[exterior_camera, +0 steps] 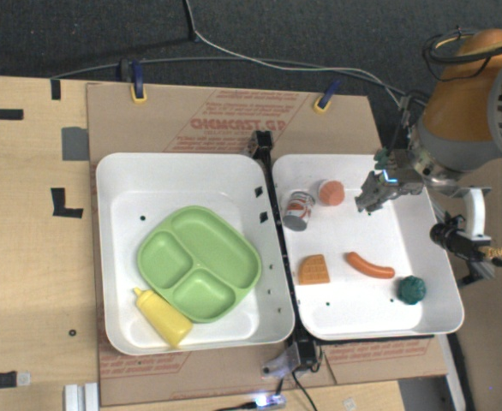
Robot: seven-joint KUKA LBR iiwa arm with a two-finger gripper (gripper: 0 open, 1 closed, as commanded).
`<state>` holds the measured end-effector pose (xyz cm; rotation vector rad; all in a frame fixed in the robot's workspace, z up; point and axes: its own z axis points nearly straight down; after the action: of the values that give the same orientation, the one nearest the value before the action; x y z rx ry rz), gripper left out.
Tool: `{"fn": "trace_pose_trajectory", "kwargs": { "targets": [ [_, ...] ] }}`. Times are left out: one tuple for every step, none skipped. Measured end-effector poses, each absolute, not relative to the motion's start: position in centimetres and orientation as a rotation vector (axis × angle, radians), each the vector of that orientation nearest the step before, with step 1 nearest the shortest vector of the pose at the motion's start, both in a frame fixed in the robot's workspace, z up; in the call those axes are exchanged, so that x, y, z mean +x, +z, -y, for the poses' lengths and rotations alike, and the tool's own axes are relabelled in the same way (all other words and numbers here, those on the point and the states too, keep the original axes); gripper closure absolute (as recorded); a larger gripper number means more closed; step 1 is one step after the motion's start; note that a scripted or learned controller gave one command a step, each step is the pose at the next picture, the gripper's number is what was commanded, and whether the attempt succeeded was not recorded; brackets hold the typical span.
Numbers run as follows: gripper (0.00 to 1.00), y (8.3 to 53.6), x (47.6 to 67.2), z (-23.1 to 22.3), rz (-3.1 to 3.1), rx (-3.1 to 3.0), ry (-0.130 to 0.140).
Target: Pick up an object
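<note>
Across the left bin [114, 229], a green divided plate [200, 262] fills the middle, with a yellow mustard bottle [162, 317] at the near left corner. Over the right bin's [439, 311] far right corner hangs the gripper [378, 197]; whether its jaws are parted I cannot tell. Below lie a sausage [370, 265] centrally, a waffle piece [313, 270] and small can [298, 210] by the left wall, a pink ball [331, 193] far, and a green lump [411, 290] near right.
</note>
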<state>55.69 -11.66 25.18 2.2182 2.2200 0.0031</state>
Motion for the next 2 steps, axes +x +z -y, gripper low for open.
{"fn": "trace_pose_trajectory", "kwargs": {
  "targets": [
    [1.00, 24.5, 57.1, 6.4, -2.229, 2.216, 0.000],
    [1.00, 25.1, 57.1, 0.9, -2.231, 2.215, 0.000]
  ]
}}
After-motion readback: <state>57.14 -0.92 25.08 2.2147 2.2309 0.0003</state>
